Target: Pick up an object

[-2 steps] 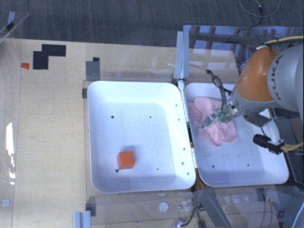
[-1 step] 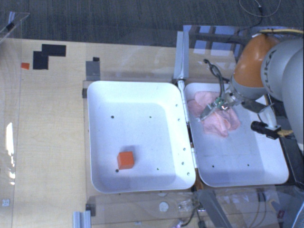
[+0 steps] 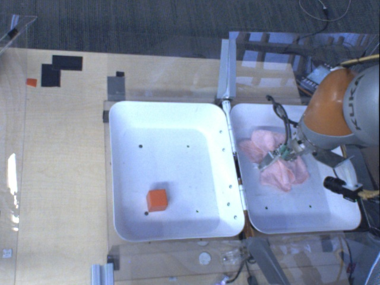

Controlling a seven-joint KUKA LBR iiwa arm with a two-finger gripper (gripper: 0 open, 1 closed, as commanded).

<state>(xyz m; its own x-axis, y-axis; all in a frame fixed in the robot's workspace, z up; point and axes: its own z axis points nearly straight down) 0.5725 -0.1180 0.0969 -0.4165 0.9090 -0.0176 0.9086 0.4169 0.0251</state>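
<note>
An orange cube (image 3: 157,200) lies in the left bin (image 3: 127,177), toward its front left. In the right bin (image 3: 261,215) a crumpled pink cloth (image 3: 268,145) is spread across the middle. My gripper (image 3: 278,156) is down on the cloth, between its upper and lower folds, with the grey arm and its orange band (image 3: 329,108) reaching in from the right. The fingertips are buried in the pink folds.
A metal divider post (image 3: 225,67) stands behind the seam between the two bins. Black cables (image 3: 279,114) hang by the wrist. Black and orange markers (image 3: 56,70) sit on the wooden bench at far left.
</note>
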